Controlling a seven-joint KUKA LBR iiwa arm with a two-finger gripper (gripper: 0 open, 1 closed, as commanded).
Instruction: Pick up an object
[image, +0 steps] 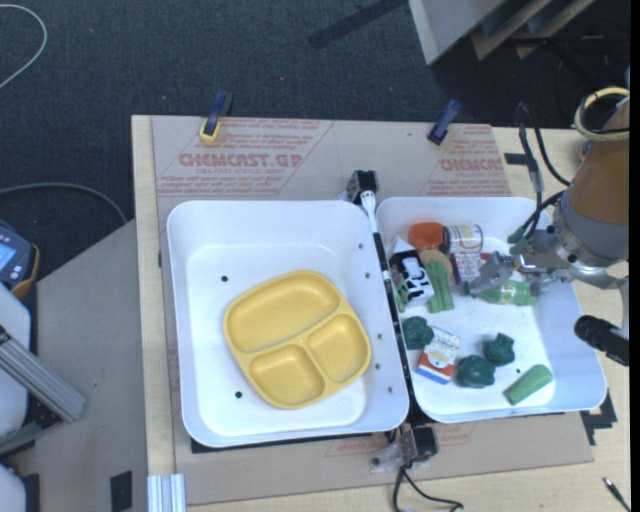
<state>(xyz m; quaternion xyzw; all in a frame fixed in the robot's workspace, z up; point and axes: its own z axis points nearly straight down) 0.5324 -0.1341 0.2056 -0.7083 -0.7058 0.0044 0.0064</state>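
Left bin (190, 240): one yellow tray (296, 338). Right bin (570, 375): claw (497, 275), grip unclear.

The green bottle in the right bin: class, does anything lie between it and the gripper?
Nothing visible does. The gripper sits low in the right bin, right at the green bottle. A small can lies just to the camera's left of the gripper, beside the approach, not across it.

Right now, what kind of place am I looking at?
Probably a robotics lab test bench: two white bins clamped to a board, a yellow divided tray, small toys, and a robot arm reaching in.
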